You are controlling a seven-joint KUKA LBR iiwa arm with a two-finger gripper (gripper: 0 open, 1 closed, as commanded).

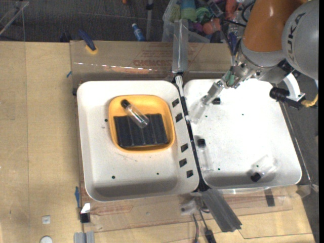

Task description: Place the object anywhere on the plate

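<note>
An orange-yellow plate [117,135] sits in the left bin [96,171]. On it lies a black ridged slab [147,133], and a clear tube with a dark cap [134,113] rests slantwise across the slab's top edge. My gripper [198,109] hangs over the left side of the right bin [243,135], close to the divider and apart from the plate. It looks pale and see-through, and I see nothing in it. A second clear vial with a black cap [262,168] lies near the right bin's front right corner.
A small clear piece with a dark tip [200,144] lies by the divider in the right bin. Black clips [182,147] line the divider between the bins. A crate of coloured toys [205,4] stands behind the bench. The arm's orange band [271,14] is at the upper right.
</note>
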